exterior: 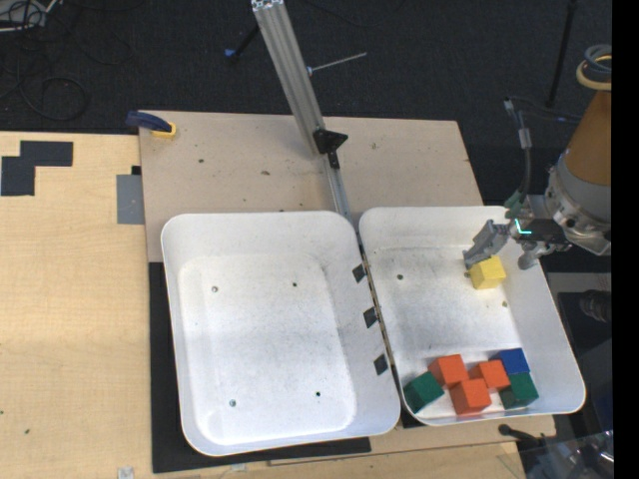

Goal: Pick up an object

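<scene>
Yellow block (pixel 487 272) in right bin (pixel 429 297), far side | gripper (pixel 502 246) just above it, fingers spread, seemingly not gripping | coloured blocks (pixel 473 380) near corner

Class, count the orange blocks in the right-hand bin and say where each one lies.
3, clustered near the right bin's front edge: one at back left, one at back right, one in front. Others may be hidden.

Single fixed camera, mounted above the bench (pixel 300 158) and looking down at a slant from the near side. Both white bins, left bin (pixel 200 247) and right bin (pixel 429 238), fit within frame; the arm (pixel 589 168) enters from the right.
</scene>
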`<state>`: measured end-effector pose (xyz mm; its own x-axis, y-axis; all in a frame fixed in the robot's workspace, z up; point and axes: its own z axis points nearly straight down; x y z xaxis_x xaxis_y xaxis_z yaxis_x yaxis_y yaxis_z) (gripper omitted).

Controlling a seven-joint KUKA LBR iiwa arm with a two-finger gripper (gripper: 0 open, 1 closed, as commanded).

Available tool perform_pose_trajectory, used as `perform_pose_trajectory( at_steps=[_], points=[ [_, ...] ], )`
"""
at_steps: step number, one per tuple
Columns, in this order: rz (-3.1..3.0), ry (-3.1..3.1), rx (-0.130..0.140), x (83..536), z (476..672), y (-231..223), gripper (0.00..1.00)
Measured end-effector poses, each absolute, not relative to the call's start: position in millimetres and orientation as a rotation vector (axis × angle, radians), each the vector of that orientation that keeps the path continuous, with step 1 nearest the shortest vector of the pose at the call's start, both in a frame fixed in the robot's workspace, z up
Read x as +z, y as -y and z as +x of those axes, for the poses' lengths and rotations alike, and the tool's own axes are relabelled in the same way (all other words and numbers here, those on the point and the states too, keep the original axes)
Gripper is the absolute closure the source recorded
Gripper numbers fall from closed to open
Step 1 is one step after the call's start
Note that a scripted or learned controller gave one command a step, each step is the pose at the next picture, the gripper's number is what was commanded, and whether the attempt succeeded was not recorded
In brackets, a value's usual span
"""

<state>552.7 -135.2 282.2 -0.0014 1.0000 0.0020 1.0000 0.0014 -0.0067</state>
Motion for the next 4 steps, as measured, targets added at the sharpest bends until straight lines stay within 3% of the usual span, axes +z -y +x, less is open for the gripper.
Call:
perform_pose_trajectory(
  at_steps=[1, 3, 4],
  points=[
    [-2.221, 2.217, 0.003, 284, 552.7, 136, 0.0],
    [-2.215, 2.214, 0.009, 166, 539.8, 135, 0.0],
    [-2.22, 2.212, 0.007, 117, 547.0, 136, 0.0]
  ],
)
